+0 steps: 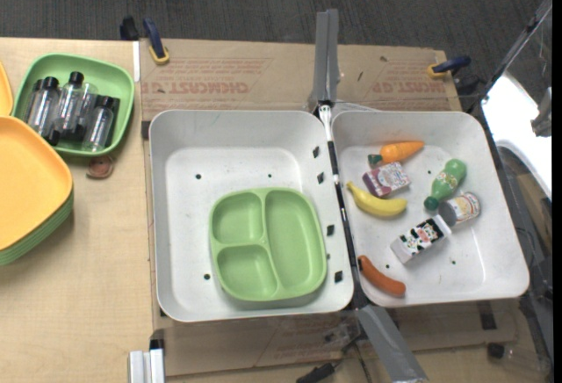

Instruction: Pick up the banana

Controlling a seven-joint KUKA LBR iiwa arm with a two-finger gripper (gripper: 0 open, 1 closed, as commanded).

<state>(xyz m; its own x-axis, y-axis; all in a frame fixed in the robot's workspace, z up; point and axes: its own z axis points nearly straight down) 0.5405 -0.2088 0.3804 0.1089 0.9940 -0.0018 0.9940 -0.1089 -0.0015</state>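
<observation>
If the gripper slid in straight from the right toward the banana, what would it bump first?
Probably the small can, lying next to the green bottle, right of the banana. Coming in higher, it might pass over both; height is hard to judge here.

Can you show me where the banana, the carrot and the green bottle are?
banana (378, 202): camera view, middle of its yellow curve.
carrot (401, 150): camera view, middle of its orange body.
green bottle (445, 183): camera view, middle of its body.
</observation>
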